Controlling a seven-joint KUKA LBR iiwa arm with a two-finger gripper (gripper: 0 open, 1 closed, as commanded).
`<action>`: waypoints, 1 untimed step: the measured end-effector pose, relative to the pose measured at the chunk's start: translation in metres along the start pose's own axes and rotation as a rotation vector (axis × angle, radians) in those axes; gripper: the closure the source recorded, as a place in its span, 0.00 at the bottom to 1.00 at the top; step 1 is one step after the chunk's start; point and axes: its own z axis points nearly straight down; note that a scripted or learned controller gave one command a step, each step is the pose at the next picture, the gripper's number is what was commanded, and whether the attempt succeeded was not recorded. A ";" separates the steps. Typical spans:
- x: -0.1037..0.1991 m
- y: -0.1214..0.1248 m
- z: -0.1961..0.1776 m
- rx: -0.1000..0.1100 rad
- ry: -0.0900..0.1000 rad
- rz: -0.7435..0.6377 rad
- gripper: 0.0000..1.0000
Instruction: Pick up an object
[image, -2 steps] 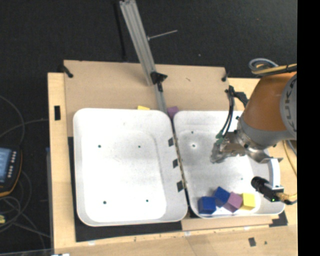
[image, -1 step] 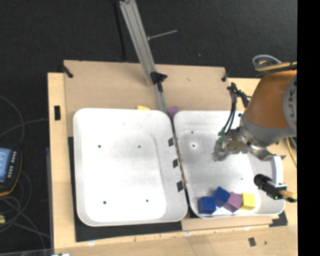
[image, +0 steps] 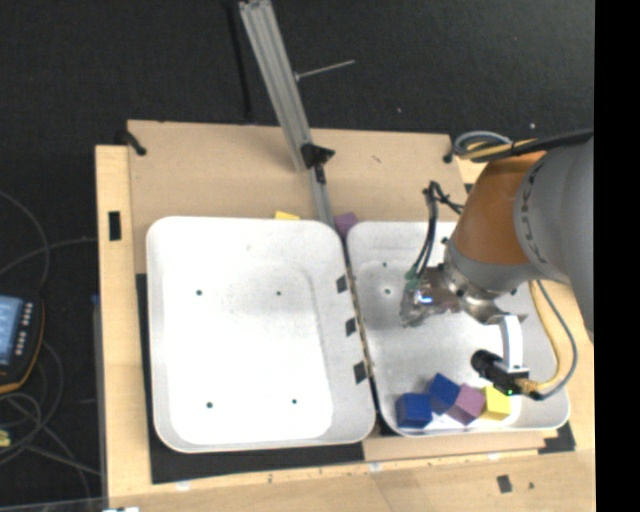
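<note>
My gripper (image: 416, 303) hangs over the middle of the right bin (image: 390, 250), below the grey arm with its orange band. Nothing shows between its fingertips. At the bin's near edge lies a cluster of blocks: a blue block (image: 414, 410), a darker blue block (image: 443, 389), a purple block (image: 467, 403) and a yellow block (image: 497, 402). The gripper is well above and behind this cluster, apart from it.
The left bin (image: 245, 330) lies beside the right one. A yellow block (image: 287, 215) and a purple block (image: 346, 222) sit on the bench just behind the bins. A slanted metal rail (image: 285, 90) crosses the back. Cables hang at the arm's right.
</note>
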 end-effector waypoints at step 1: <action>-0.067 -0.009 -0.022 -0.008 -0.004 0.010 1.00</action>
